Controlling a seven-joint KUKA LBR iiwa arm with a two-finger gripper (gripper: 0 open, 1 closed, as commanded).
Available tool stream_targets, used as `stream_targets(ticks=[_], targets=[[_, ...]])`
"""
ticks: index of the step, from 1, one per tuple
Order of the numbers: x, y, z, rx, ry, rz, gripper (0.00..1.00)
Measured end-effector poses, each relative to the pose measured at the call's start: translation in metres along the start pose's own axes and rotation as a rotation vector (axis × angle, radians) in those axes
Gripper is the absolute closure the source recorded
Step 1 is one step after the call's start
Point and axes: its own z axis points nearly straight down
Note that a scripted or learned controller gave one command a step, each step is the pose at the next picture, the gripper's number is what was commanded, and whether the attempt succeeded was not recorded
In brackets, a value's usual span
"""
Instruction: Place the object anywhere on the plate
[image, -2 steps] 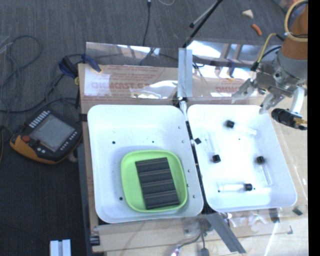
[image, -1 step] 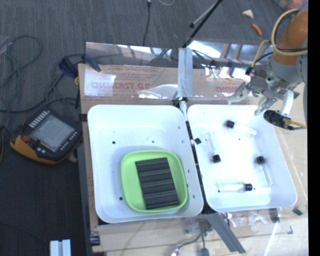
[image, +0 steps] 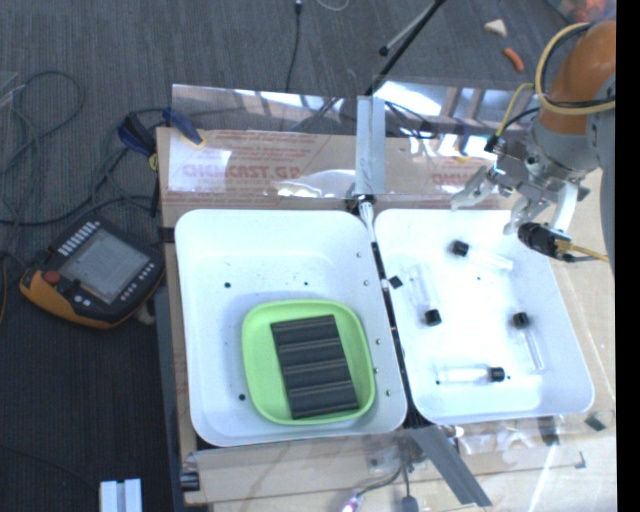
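above right bin's (image: 560, 390) far edge, jaws (image: 522, 205) hang, touching nothing.

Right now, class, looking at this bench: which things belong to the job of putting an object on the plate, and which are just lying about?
Belong to the job:
- green plate in the left bin
- dark ridged block lying on the plate
- tool above the right bin

Just lying about:
- clear vials with black caps in the right bin
- handheld pendant on the floor
- cables
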Motion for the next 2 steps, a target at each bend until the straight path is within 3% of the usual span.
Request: stream_targets(ticks=[2], targets=[[0.0005, -0.0004, -0.0148, -0.001, -0.001, -0.046, 0.0]])
